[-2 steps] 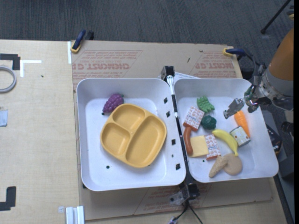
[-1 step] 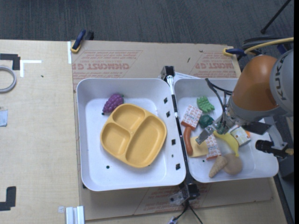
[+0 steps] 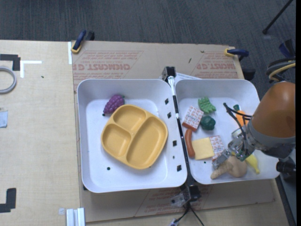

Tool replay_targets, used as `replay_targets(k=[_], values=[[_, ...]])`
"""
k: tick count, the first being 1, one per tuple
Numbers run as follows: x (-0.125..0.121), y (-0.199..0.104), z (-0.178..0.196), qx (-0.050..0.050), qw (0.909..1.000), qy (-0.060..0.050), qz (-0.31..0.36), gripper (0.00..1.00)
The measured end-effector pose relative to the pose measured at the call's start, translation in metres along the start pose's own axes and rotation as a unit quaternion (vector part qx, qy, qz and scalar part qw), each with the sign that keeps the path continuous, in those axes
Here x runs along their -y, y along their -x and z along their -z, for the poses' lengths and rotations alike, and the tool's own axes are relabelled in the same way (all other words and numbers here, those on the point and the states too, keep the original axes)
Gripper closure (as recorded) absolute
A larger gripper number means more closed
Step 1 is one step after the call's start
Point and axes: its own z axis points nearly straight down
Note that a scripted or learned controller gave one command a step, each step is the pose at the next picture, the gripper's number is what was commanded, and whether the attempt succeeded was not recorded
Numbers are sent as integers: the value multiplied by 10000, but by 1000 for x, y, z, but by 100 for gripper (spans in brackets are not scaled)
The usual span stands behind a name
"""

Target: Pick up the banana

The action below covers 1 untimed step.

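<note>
Two bins: left bin (image 3: 87, 140) holds plate (image 3: 134, 136); right bin (image 3: 249, 91) holds banana (image 3: 253, 163); claw (image 3: 233, 150) state unclear.

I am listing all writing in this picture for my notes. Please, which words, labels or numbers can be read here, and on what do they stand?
"CHEMCAST GP", red print, seen upside down, on the cardboard sheet behind the left bin.
The same red print on the cardboard behind the right bin: partly cut off, too blurred to read surely.
Two red-patterned packets in the right bin: print too small to read.
</note>
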Motion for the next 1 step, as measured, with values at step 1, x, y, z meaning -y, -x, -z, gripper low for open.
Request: replay_targets(k=[1], values=[[-25,50,66,11,9998,5,-189,0]])
